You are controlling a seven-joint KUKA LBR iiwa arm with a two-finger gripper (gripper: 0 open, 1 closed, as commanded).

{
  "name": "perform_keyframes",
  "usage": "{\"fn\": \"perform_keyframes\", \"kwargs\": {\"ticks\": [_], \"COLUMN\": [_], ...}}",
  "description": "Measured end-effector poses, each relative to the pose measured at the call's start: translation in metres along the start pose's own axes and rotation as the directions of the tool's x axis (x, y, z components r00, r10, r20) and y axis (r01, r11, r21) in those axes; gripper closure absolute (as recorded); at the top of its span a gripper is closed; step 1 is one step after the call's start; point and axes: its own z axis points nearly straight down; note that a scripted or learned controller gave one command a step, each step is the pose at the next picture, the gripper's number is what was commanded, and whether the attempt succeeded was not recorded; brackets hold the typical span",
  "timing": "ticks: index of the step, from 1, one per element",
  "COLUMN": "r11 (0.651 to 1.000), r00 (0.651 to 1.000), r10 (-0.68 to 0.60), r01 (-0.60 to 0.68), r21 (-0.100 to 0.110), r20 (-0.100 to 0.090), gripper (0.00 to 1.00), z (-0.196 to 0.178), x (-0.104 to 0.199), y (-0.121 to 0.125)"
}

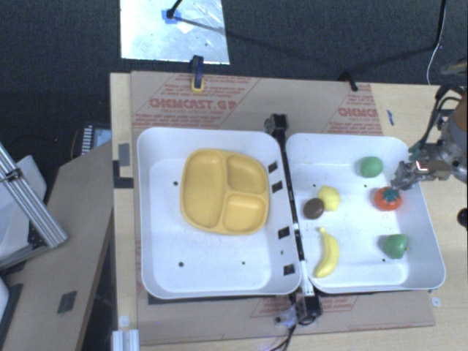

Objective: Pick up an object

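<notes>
Gripper (401,183) above right bin (424,269); we place the tomato (387,199) just beside it at seven o'clock; its opening we cannot tell.

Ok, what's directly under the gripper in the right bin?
The gripper sits over the red tomato-like fruit, whose orange-red body shows. Its top where the tip meets it is covered, so contact is unclear.

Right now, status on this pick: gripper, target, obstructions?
Gripper low over right bin, right at the red tomato. Tomato not visibly gripped. Green fruits nearby but apart.
</notes>
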Motion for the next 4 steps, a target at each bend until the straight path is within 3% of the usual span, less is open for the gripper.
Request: {"fn": "perform_keyframes", "kwargs": {"ticks": [1, 2, 4], "r11": [1.000, 1.000, 1.000], "r00": [1.000, 1.000, 1.000], "r10": [-0.004, -0.005, -0.004], "r01": [0.004, 0.005, 0.004], "r21": [0.003, 0.001, 0.002], "r20": [-0.003, -0.003, -0.004], "gripper": [1.00, 1.00, 1.00], "z": [0.004, 0.007, 0.007], "x": [0.059, 0.106, 0.195], "y": [0.013, 0.042, 0.077]}}
